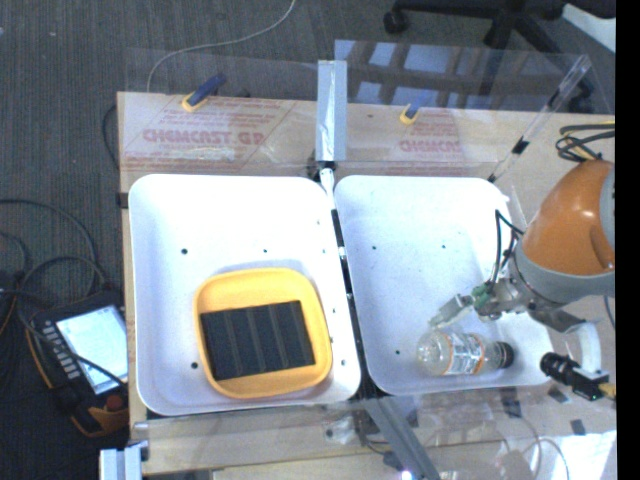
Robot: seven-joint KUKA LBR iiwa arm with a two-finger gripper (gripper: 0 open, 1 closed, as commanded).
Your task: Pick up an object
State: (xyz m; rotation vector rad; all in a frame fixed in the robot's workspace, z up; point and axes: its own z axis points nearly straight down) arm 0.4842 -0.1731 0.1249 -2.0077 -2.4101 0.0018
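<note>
On the far left, on the floor beside the table (135,133), you can see a small screen device (85,343) with an orange edge and some black cords near it.

Next comes the left bin (165,213). It is white and shallow. In its near part sits a yellow tray (262,333) with rounded corners, and the middle of the tray is a dark panel with ridges. The tray lies flat and is turned a little, so its edges do not line up with the bin walls.

Look to the right and you meet the right bin (420,218), touching the left one along the middle. Near its near right corner lies a clear plastic bottle (462,354) — it is on its side, with its dark cap pointing right.

Just beyond the bottle, on its far side, is the pincer (462,306). It hangs low over the bin floor and points left. It is small and blurry here, so you cannot tell if it is released or clenched. Nothing can be seen in it — the bottle lies apart from it on the bin floor.

Farthest right is the arm (570,238), with its big orange band, reaching in over the bin's right wall.
</note>
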